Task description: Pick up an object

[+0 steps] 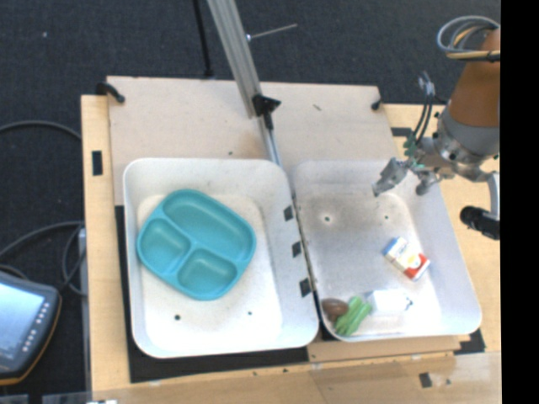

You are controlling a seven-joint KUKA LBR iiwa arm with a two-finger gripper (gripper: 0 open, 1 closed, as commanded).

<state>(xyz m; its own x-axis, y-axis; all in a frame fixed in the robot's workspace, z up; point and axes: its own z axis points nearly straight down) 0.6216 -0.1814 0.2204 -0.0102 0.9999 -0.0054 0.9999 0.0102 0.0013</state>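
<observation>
End effector (408,178) well above carton (405,257).

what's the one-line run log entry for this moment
gripper: open, above right bin far edge, holding nothing | small carton, green item lie untouched | teal tray in left bin

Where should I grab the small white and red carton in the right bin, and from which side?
Probably across its short width, near the middle of the carton, coming straight down from above. It lies flat and slanted on the floor of the right bin, apart from the green item and the wall, so both long sides look free. The gripper would need turning to match that slant.
</observation>
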